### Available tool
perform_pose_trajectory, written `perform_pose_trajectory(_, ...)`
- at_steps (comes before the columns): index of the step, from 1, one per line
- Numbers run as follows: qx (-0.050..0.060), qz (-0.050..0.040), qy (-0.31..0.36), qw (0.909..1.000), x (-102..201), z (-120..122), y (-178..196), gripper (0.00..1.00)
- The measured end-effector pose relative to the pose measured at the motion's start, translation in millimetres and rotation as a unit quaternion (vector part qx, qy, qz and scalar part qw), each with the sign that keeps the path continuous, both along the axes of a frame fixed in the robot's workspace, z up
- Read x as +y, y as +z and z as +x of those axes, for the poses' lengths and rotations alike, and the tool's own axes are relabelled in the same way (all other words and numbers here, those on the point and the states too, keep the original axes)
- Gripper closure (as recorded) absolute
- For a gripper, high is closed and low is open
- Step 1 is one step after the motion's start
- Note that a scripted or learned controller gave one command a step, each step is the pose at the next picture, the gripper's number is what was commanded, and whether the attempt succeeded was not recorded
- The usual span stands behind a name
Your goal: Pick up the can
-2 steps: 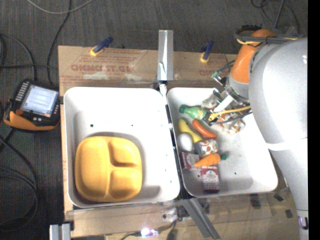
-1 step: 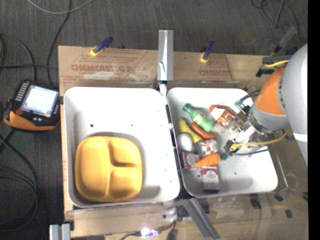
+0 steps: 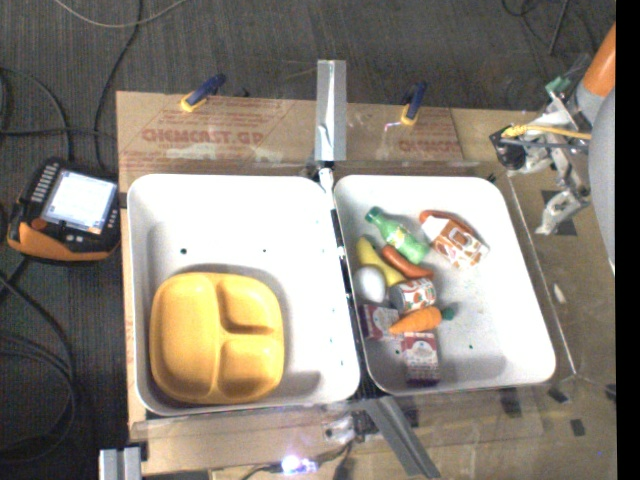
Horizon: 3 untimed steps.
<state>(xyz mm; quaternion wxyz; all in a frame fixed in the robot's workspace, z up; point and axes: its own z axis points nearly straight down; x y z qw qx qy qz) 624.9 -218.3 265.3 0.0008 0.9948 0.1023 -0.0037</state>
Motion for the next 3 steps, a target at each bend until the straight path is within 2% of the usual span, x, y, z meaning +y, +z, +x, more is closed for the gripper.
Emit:
perform_pose_trajectory(1,0.0,0.0001,0.04,0.9992,-4.7,18.7,12.7,0.0)
perform_pose_trajectory(2,0.0,0.0019,0.084,0.9965,10.6,13.0,-156.7,0.0)
perform_pose_trajectory(3,-0.005,0.0012,0.057,0.9984,121.7,-5.4,-176.9,0.0)
